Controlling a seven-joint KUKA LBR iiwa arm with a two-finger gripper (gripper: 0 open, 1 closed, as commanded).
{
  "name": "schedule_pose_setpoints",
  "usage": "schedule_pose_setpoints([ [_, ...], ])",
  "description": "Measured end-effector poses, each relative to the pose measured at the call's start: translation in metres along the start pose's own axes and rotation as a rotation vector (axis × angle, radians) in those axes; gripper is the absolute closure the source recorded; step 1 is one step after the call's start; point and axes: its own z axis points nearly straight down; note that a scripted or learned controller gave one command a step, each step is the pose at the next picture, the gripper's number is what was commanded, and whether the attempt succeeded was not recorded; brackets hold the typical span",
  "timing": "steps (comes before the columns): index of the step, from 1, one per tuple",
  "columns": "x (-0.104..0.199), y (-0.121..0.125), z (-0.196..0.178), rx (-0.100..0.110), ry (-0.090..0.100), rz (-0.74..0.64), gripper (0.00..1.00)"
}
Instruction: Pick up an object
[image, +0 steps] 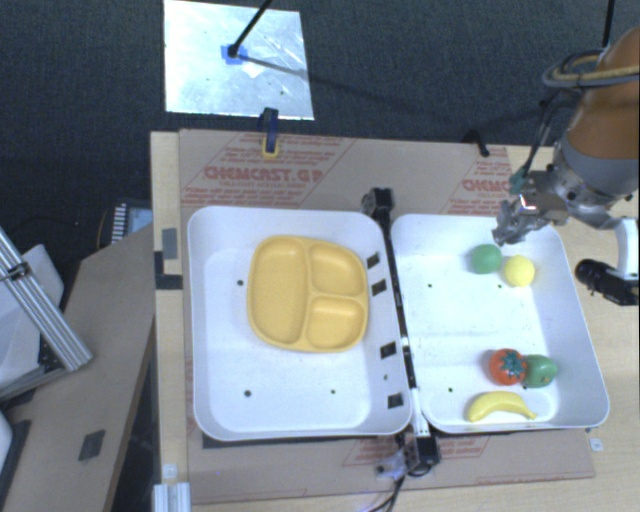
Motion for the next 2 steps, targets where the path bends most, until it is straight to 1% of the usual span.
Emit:
schedule_pose_setpoints([
  [1,0.055,-0.004,0.018,0.007,0.003,-0.004,1.0],
  [2,0.107,-0.002,0.034,0.008,0.004,-0.005,1.0],
])
